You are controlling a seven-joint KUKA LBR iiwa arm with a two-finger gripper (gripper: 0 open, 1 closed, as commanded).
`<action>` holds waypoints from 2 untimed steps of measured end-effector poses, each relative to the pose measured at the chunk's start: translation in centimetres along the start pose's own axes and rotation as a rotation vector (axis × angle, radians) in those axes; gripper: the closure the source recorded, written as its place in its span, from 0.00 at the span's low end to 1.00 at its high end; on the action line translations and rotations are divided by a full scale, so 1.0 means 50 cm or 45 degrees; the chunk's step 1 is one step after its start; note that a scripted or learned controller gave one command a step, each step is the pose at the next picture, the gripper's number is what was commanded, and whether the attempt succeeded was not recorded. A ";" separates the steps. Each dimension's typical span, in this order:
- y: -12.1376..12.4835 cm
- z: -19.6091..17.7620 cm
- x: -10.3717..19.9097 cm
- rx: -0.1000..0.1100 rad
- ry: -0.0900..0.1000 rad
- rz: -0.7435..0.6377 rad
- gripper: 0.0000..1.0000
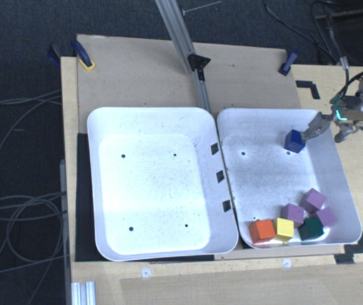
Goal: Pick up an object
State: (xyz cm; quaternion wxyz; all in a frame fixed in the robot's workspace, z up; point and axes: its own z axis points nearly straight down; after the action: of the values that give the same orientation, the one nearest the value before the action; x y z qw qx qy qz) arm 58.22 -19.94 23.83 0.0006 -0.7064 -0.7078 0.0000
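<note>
Overhead slanted view of a tabletop bearing two shallow white bins side by side. Left bin on the tabletop's left half; right bin beside it. Blue block near the right bin's upper right wall, just beside the left finger of the gripper. Gripper at the right bin's upper right rim, jaws apart, nothing seen between them; blue block touching or nearly touching the nearer finger, contact not resolvable. Cluster in the right bin's lower right corner: orange block, yellow block, green block, and three purple blocks, all close together. Grey cables on the dark floor at left
</note>
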 end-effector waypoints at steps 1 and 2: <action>0.000 0.127 0.005 0.008 0.002 0.001 0.00; 0.012 0.218 0.016 0.005 0.002 0.000 0.00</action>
State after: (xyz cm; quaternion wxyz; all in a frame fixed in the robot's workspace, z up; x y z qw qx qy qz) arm 58.80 -19.15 12.91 0.0026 -0.7064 -0.7078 0.0011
